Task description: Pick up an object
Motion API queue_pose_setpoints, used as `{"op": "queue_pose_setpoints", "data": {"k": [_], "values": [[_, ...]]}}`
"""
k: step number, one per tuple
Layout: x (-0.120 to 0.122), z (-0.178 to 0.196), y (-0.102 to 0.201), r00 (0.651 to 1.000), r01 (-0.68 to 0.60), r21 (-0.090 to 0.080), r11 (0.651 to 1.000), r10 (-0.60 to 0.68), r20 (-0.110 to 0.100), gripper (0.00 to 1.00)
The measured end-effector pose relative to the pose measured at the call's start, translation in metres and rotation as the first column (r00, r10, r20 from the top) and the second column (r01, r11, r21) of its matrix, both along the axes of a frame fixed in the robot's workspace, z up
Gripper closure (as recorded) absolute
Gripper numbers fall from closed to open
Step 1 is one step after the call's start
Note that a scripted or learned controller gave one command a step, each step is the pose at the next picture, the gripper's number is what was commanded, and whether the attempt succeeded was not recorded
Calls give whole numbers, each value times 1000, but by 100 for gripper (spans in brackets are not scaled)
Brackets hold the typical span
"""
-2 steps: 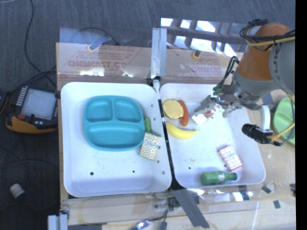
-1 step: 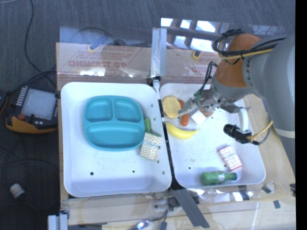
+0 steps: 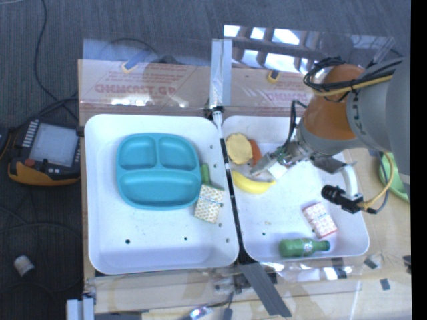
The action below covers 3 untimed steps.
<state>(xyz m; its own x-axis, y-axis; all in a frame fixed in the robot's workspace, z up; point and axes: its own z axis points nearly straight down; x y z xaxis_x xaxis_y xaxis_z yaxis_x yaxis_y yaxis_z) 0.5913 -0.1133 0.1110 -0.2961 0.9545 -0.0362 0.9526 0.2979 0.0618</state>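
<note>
Banana lies in the right bin near its left wall, just below a round bun-like toy. It looks light, smooth and curved, likely slippery; the thick middle seems the best hold. The gripper hangs just beside its upper end; whether it is spread I cannot tell. Cardboard behind the bins bears faint reddish lettering, too blurred to read with certainty.

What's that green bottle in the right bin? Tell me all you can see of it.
The green bottle lies on its side near the right bin's front wall, long axis running left to right. It looks like glossy plastic or glass, with a pale label around its middle and the narrower neck pointing right. Nothing touches it; a small red and white box sits just above it.
</note>
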Motion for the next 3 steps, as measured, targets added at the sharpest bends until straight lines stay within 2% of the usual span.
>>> {"op": "queue_pose_setpoints", "data": {"k": [1,2,3], "values": [[-59,80,-13,994,-80,18,997,81,-71,0],[-29,5,4,998,-50,5,999,50,-31,0],[-27,-2,3,984,-176,-12,984,176,-23,0]]}}
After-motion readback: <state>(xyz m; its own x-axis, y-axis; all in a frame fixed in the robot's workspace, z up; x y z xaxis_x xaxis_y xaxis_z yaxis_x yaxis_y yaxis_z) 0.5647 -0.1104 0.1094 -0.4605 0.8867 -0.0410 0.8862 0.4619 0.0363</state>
